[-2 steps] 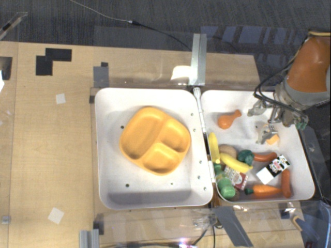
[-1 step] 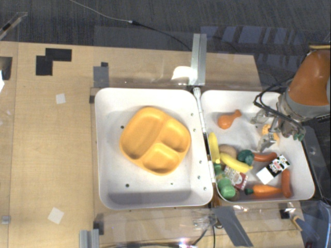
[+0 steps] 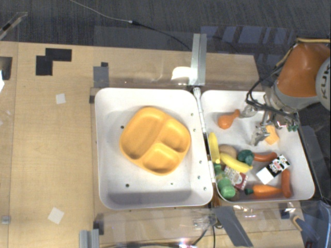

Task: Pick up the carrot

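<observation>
This is a robotics lab, not a kitchen. A pale wooden bench (image 3: pixel 46 154) stands on dark carpet (image 3: pixel 155 4), with metal brackets (image 3: pixel 198 56) holding two white bins (image 3: pixel 155 198), and a cable (image 3: pixel 103 14) trails across the floor. The food in the right bin looks like toy plastic, such as a banana (image 3: pixel 235 163).

Fixed overhead camera, slanted down, both bins (image 3: pixel 155 94)

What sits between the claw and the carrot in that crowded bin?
The claw hangs over the upper part of the right bin, above a small yellow-orange piece. The carrot lies at the bin's lower edge. Between them lie a red sausage-like toy and a black-and-white carton, which crowds the carrot.
</observation>
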Robot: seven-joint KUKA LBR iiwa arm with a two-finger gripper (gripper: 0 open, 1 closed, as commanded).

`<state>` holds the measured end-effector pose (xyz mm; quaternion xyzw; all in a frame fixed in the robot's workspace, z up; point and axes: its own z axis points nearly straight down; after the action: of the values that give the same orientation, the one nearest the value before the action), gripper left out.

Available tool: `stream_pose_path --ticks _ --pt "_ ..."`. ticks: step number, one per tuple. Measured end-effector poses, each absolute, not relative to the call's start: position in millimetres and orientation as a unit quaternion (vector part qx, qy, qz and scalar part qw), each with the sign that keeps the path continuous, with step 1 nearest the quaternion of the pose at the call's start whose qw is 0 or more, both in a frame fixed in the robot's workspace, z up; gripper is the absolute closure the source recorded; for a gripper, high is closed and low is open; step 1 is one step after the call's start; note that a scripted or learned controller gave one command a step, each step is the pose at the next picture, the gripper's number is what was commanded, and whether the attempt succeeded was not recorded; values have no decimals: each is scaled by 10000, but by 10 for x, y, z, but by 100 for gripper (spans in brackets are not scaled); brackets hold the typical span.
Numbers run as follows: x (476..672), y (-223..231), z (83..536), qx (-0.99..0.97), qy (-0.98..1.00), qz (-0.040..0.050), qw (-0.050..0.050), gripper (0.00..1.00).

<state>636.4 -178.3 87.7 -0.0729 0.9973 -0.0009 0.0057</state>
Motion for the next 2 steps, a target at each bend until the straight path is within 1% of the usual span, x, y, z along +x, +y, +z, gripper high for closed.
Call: stream_pose_path --ticks 1,2 --pt "6590 -1719 1256 328 9994 1 51 0" --pt "6258 -2049 876 1066 9943 0 55 0"
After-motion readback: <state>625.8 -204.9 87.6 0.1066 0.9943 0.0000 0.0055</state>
